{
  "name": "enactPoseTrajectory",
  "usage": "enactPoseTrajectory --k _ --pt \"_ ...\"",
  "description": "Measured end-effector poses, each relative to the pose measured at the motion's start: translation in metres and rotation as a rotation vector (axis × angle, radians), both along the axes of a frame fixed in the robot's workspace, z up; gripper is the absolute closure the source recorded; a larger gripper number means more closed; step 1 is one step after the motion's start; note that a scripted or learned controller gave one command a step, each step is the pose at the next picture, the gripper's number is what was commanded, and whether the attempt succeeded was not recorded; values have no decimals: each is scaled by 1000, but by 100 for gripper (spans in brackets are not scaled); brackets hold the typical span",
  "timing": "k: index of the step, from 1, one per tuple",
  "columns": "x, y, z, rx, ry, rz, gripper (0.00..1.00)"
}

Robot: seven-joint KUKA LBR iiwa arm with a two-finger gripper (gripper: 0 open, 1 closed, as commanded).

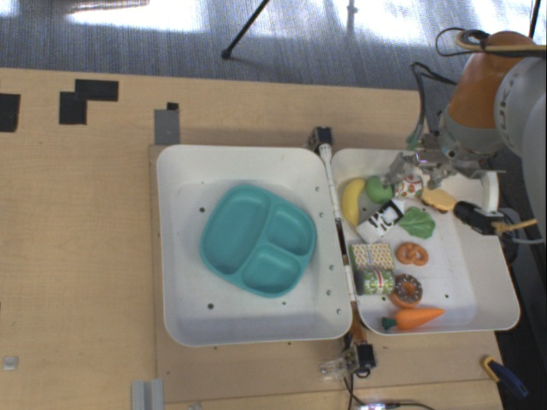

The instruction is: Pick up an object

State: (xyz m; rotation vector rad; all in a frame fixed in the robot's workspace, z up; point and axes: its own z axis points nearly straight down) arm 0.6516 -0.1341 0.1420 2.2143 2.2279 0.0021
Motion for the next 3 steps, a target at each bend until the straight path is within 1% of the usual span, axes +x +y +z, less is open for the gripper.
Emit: enactPoseTrajectory --k 1,2,3 --pt "1 -19 -43 -2 -5 0 0" --pt "-1 -20 -33 -2 6 5 100" --pt "4 37 46 0 -5 1 100"
